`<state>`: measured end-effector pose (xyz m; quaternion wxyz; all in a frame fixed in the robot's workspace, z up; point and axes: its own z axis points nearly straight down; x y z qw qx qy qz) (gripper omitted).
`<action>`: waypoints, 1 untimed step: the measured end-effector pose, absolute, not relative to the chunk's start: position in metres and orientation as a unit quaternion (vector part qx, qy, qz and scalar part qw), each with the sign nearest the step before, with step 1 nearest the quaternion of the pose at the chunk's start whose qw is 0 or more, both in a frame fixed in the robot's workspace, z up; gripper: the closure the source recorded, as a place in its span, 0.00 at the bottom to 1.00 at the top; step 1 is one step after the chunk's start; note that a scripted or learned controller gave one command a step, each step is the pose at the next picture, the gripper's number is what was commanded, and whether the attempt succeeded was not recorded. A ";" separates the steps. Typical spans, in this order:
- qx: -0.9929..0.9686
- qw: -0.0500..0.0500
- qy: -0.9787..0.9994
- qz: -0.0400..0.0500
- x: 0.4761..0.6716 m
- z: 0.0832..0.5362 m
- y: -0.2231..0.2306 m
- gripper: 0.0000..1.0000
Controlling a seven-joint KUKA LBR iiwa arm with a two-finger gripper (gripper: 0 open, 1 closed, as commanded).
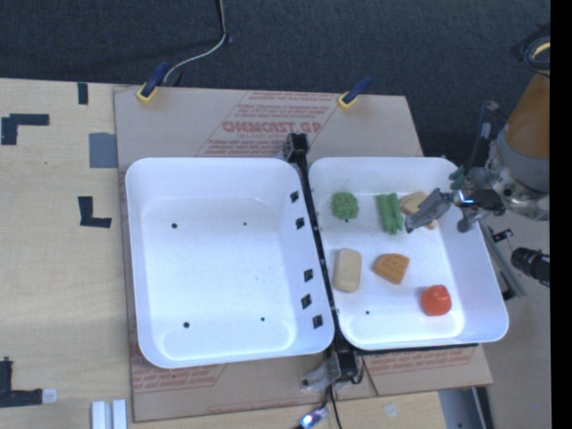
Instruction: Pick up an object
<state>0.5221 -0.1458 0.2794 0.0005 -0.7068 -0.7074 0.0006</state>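
Since the tool [444, 210] hangs with fingers spread above the pale tan block [414, 204], it should descend straight, avoiding the long green vegetable [389, 213].

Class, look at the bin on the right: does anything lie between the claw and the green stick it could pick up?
Yes. A small tan piece lies between the claw and the green stick, partly under the claw's tip.
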 end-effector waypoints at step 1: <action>-0.708 -0.007 -0.707 -0.003 0.483 0.418 -0.166 0.00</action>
